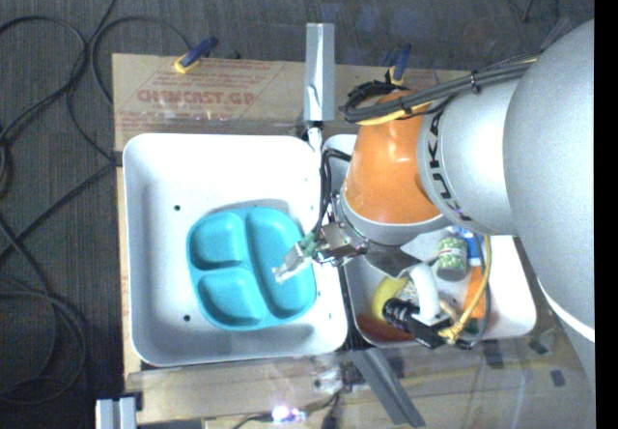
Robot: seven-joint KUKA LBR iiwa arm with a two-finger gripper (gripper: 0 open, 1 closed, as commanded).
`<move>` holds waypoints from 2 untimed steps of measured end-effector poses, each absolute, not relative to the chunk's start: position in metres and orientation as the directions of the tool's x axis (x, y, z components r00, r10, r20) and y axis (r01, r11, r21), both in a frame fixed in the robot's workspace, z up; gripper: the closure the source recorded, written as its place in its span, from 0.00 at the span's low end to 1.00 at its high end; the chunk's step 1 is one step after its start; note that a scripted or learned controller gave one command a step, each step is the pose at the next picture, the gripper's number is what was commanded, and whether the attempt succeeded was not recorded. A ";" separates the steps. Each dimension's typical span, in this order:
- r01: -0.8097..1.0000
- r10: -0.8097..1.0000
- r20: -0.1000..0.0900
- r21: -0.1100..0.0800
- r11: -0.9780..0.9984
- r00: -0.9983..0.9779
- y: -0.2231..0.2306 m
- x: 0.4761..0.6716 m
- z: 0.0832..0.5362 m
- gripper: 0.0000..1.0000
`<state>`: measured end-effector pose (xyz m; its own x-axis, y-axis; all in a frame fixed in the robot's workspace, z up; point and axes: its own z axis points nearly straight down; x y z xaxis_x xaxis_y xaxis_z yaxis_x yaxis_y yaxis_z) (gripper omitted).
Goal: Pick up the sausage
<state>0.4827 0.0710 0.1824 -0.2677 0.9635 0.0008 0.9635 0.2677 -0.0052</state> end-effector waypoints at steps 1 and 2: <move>0.938 0.939 0.000 0.009 0.345 -0.345 0.125 0.509 0.092 0.00; 0.962 0.962 -0.004 -0.003 0.274 -0.274 0.155 0.514 0.204 0.00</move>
